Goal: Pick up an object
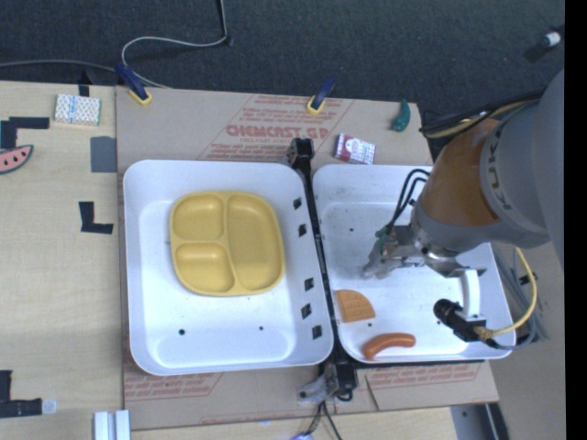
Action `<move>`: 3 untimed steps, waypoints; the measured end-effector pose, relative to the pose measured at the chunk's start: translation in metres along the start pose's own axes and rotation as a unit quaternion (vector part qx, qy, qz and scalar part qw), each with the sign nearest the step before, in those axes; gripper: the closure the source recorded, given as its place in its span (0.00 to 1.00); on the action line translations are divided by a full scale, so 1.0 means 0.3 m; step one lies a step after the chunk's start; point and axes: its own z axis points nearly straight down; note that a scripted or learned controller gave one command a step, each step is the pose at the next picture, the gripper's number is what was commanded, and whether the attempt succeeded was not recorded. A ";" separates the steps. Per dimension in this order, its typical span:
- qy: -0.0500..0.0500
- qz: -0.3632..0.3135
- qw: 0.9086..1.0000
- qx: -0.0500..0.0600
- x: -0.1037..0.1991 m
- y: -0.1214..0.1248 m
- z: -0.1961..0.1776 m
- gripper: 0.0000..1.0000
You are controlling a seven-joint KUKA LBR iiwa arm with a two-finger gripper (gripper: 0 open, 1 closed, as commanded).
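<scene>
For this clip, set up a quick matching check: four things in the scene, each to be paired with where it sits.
Things:
1. yellow divided plate
2. sausage
3. bread slice
4. gripper

Places:
A. near the front edge of the right bin
B. in the left bin
C. over the middle of the right bin
D. in the right bin, beside the divider between the bins

Pairs: 1-B, 2-A, 3-D, 4-C

I've got the grey arm (527, 168) coming in from the frame's right edge, orange band (459, 186) showing at centre right, wrist angled down-left, gripper (378, 262) hanging low, just right of centre.
</scene>
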 end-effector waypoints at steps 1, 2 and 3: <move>0.001 -0.001 1.000 0.000 0.004 0.001 -0.030 1.00; 0.001 -0.001 1.000 0.000 0.004 0.001 -0.030 0.00; 0.002 -0.001 1.000 0.001 0.008 0.002 -0.061 1.00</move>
